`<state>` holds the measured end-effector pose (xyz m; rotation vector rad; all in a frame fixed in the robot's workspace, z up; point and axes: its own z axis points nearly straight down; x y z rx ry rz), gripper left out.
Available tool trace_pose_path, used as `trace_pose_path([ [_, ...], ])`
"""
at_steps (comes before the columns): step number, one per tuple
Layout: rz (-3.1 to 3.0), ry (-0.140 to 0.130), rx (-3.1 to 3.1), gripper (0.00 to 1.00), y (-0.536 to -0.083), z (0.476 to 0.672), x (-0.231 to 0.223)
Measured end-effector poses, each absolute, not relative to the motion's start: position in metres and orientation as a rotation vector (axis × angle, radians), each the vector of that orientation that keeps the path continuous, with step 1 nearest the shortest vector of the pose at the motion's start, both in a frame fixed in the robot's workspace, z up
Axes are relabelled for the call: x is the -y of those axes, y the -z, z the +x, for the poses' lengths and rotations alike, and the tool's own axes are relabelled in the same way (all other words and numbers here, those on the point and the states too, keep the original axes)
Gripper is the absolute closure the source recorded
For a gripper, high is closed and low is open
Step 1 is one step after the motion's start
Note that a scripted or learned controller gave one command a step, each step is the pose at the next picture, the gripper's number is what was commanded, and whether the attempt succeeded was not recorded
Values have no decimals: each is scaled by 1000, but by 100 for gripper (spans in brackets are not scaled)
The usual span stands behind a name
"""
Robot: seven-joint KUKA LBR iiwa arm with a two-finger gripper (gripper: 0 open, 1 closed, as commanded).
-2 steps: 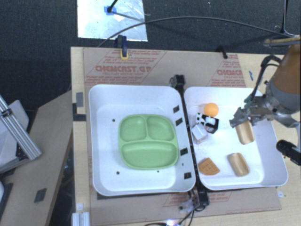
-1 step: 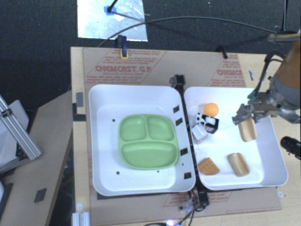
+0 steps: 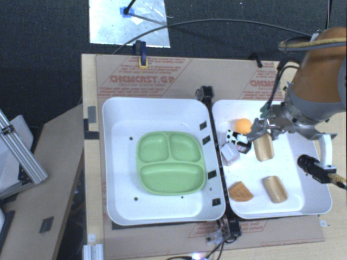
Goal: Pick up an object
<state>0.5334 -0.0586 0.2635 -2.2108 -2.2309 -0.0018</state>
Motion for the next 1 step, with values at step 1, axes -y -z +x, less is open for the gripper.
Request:
trace_pose_path([
  [1, -2210, 2, 2231, 100, -246, 546, 11],
])
